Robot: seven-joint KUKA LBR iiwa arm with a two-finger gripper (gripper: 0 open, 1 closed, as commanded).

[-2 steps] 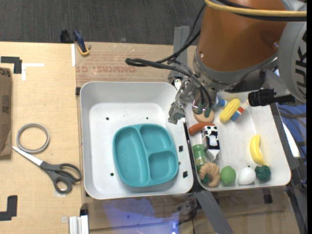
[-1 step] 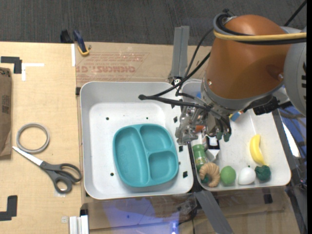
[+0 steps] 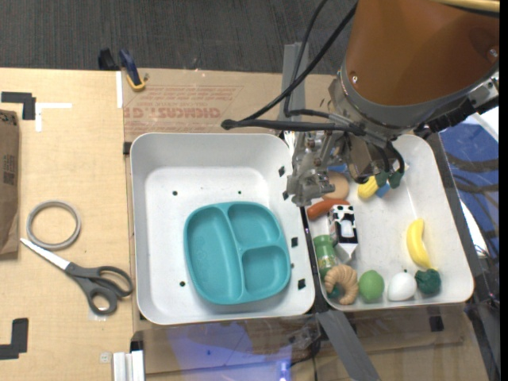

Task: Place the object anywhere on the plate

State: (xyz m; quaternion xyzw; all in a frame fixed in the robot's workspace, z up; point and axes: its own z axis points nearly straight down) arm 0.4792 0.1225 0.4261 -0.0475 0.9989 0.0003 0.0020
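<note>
Teal plastic plate (image 3: 237,252), smooth and split into three compartments, is seen in the left white bin (image 3: 159,165) toward its front edge. The metal gripper (image 3: 311,182) is lowered at the right bin's (image 3: 444,213) left rim, among crowded toy foods: an orange sausage (image 3: 324,207), yellow banana (image 3: 417,243), green bottle (image 3: 325,252), knobbly tan croissant (image 3: 342,282). Steel scissors (image 3: 83,272) and a tape ring (image 3: 54,224) lie on the wooden bench's left side. Whether anything is gripped cannot be told.

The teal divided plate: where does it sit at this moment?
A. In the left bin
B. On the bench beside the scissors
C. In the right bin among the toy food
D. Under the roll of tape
A: the teal divided plate lies flat on the floor of the left bin.
</note>
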